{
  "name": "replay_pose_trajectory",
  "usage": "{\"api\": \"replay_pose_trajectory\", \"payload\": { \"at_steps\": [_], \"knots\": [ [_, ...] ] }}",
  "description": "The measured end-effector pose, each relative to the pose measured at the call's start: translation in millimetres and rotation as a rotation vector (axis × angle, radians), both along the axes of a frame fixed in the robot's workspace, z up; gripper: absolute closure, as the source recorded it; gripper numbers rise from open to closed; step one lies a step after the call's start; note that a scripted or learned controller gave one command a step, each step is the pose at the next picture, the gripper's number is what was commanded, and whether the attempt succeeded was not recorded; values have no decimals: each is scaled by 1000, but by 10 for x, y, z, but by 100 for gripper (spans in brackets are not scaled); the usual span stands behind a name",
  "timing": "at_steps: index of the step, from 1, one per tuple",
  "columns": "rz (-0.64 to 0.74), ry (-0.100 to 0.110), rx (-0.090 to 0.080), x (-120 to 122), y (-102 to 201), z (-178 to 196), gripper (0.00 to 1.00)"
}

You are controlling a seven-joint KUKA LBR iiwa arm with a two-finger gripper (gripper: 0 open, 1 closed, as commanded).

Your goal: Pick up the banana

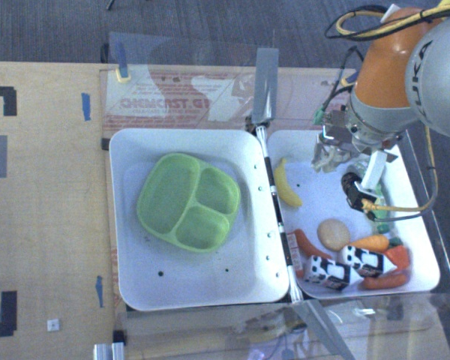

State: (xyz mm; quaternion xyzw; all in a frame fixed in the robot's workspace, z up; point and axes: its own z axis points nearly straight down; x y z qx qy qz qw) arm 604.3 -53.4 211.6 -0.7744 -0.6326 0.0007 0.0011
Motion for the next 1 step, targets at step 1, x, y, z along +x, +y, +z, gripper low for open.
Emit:
{"api": "replay_pose_trajectory", "payload": {
  "at_steps": [1],
  "knots": [
    [-65, -4, -2, 150, -25, 668, 100]
  ]
}}
